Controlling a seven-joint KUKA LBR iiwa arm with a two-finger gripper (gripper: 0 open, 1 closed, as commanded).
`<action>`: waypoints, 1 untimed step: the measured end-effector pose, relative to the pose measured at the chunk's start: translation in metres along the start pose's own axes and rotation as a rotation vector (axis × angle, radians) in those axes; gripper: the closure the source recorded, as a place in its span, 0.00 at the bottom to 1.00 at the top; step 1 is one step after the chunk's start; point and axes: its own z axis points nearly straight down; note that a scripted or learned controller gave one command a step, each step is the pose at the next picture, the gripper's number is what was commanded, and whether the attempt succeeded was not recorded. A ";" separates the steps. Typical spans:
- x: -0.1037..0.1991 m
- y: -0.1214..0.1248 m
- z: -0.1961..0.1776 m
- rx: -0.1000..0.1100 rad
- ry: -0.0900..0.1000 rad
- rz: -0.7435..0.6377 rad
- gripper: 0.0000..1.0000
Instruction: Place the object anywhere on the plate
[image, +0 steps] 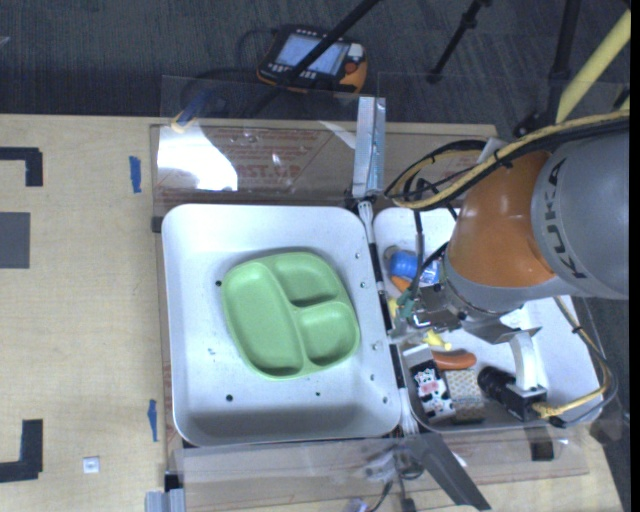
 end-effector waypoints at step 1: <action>-0.031 0.073 -0.001 -0.004 -0.002 0.166 1.00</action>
